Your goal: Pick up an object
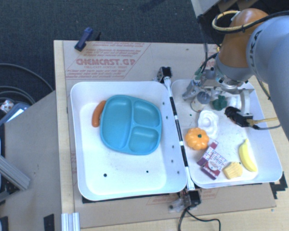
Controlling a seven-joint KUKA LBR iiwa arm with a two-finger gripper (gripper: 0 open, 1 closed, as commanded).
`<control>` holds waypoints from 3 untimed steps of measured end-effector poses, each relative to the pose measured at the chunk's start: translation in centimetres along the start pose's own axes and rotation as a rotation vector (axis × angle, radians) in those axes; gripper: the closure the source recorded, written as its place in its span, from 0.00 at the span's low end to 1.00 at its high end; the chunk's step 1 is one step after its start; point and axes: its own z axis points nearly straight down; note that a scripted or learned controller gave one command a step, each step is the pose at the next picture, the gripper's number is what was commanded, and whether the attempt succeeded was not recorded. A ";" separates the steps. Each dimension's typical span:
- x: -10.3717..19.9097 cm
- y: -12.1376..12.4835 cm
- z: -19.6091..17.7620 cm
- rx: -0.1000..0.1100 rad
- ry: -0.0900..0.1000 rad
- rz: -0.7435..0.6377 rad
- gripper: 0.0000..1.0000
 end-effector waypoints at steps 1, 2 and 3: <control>-3.0 1.6 4.7 0.017 -0.001 0.002 0.00; -2.9 1.7 3.6 0.014 -0.003 0.001 1.00; 2.7 1.8 -5.3 0.019 0.000 0.000 1.00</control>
